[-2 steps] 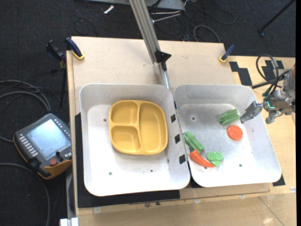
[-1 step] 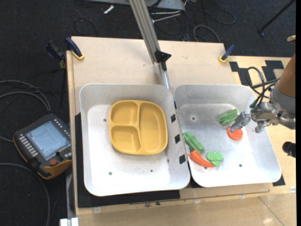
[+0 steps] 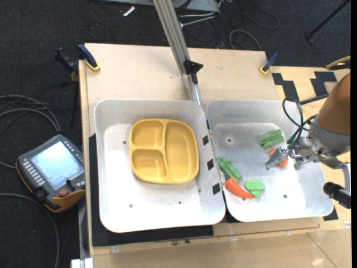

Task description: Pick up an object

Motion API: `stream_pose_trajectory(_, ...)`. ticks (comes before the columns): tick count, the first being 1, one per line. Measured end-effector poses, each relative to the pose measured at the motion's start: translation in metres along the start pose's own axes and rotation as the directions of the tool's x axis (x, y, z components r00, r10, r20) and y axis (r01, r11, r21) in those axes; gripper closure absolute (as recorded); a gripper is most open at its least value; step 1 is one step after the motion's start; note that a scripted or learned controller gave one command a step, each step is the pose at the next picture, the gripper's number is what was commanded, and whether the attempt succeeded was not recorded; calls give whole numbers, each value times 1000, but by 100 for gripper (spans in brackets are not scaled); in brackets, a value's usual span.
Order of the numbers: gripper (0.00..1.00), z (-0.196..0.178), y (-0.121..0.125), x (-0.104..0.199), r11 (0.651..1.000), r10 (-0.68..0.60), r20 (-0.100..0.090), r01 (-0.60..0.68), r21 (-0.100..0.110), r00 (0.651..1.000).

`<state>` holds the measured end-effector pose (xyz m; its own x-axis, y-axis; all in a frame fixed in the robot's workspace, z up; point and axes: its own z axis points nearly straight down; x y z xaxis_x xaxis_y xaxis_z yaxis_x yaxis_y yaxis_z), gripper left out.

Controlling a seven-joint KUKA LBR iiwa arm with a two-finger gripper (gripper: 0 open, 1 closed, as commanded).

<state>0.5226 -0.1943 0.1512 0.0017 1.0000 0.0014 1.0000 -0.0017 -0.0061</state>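
The right bin holds several small toy foods. A green pod lies near its back right. A long green piece sits by the left wall. In front of it an orange carrot touches a ridged green piece. My gripper is low over the bin's right-middle, reaching in from the right. A small orange-red piece sits right against it. I cannot make out whether that piece is held or just lying beside the gripper.
The left bin carries a yellow three-compartment plate. A slanted metal pole runs down to the divide between the bins. A teach pendant lies off the bench at the left.
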Motion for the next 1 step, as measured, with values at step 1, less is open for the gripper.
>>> stream_pose_trajectory(1,0,54,-1,1,1000,-1,0,1,0,1000)
